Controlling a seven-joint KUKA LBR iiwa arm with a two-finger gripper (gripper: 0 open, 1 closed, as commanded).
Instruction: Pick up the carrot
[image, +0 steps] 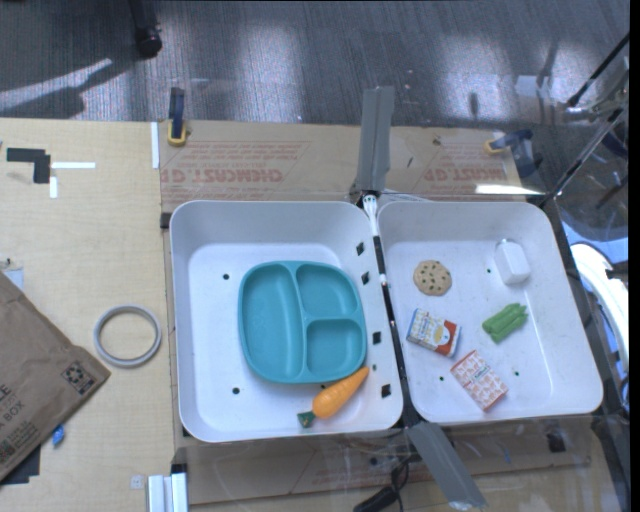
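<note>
The carrot lies in the left bin, low in the frame and just left of centre. It rests at a slant, its orange body rising toward the upper right and its green top pointing lower left, near the bin's front wall. The thick end touches or slightly overlaps the lower right corner of a teal divided plate; which of the two, I cannot tell. The plate has three compartments and sits flat in the middle of the same bin.

The right bin stands just beside the left one, the two walls meeting along a line near the frame's centre. It holds five items, all apart from one another: a round cookie at upper left, a white object at upper right, a green vegetable right of centre, a small carton left of centre, and a red-patterned packet toward the front.

On the tabletop left of the bins lies a roll of tape, with a brown cardboard box at the lower left edge of the frame.

Gripper state: I cannot tell; nothing grasps the carrot.
</note>
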